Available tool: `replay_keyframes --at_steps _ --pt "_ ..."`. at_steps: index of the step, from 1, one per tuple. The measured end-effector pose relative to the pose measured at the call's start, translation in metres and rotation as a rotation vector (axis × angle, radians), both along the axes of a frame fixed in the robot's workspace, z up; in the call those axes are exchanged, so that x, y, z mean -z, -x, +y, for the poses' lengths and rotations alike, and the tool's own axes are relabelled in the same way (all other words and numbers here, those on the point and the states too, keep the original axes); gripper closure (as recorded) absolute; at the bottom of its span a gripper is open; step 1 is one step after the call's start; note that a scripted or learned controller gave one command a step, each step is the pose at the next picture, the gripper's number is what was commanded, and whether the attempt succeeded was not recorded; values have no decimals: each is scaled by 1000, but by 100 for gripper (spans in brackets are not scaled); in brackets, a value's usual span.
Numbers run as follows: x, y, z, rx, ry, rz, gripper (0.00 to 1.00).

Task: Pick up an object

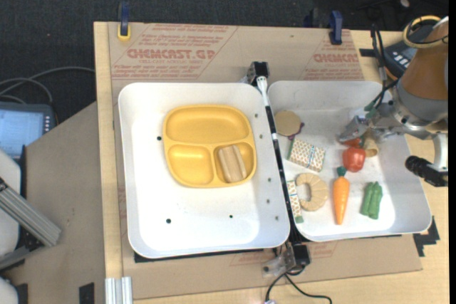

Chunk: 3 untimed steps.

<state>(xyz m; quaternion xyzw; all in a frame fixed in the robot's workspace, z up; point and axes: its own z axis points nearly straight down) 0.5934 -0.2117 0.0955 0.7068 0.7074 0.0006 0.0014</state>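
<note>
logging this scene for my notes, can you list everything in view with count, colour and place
bins: 2, white, side by side on the bench
divided plate: 1, yellow, in the left bin
wooden block: 1, tan, in the plate's lower right compartment
round disc: 1, tan, right bin, upper left
patterned square: 1, white with dots, right bin
ring: 1, tan, right bin, lower left
carrot: 1, orange, right bin
tomato: 1, red, right bin, just below the hand
green vegetable: 1, right bin, lower right
clamps: 2, blue, bench's far edge
arm: 1, grey and orange, right
hand: 1, above the tomato

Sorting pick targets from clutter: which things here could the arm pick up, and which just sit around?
Pick candidates: tomato, carrot, green vegetable, patterned block, ring biscuit, round cookie.

Just lying about: yellow divided plate, bread piece, blue clamps.
</note>
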Motion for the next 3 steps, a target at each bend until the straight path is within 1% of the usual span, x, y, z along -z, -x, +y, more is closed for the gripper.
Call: replay_keyframes --at_steps 1,2,3 --pt "12 22 54 -2 -5 8 0" --pt "11 57 21 5 -3 7 0" --pt "1 55 22 2 -1 2 100"
